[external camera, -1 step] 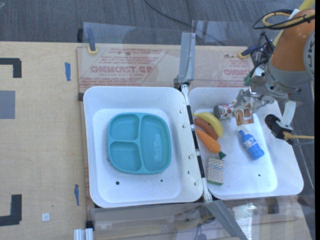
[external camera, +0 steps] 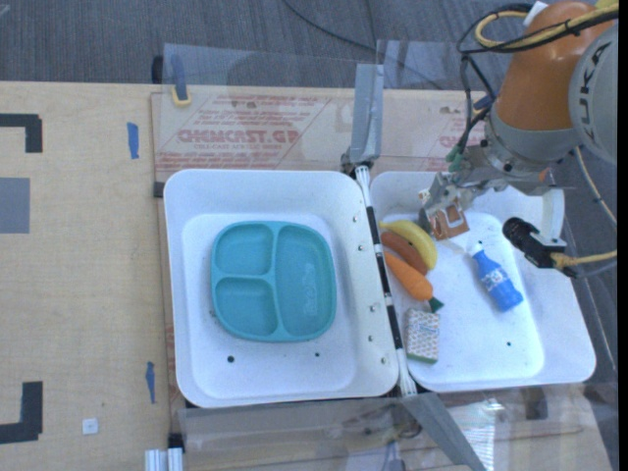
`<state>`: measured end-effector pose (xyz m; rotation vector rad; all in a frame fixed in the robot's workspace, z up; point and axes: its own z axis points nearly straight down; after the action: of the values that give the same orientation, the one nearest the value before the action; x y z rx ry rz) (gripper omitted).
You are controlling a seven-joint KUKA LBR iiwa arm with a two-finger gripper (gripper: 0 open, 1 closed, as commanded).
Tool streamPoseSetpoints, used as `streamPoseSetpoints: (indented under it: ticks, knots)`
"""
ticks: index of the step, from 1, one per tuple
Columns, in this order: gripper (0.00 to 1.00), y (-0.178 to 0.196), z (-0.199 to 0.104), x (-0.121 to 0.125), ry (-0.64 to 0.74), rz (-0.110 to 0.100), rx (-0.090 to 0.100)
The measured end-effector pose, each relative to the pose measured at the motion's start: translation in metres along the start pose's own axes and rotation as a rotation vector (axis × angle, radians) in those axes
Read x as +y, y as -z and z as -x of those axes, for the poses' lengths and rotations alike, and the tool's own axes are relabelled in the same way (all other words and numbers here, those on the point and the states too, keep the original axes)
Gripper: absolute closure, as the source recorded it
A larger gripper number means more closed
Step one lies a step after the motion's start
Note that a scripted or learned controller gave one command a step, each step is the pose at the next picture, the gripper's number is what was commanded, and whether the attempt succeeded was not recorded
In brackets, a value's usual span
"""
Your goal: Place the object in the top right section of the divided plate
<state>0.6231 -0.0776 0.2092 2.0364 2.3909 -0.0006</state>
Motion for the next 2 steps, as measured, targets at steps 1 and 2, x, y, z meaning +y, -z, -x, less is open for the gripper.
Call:
streamPoseSetpoints:
  ticks: [1, 2]
  knots:
    - [1.0, 0.038, -0.085, 0.034, -0.124, -0.002, 0.001]
    - [1.0, 0.013, -0.158, 0.052, -0.058, -0.005, 0.001]
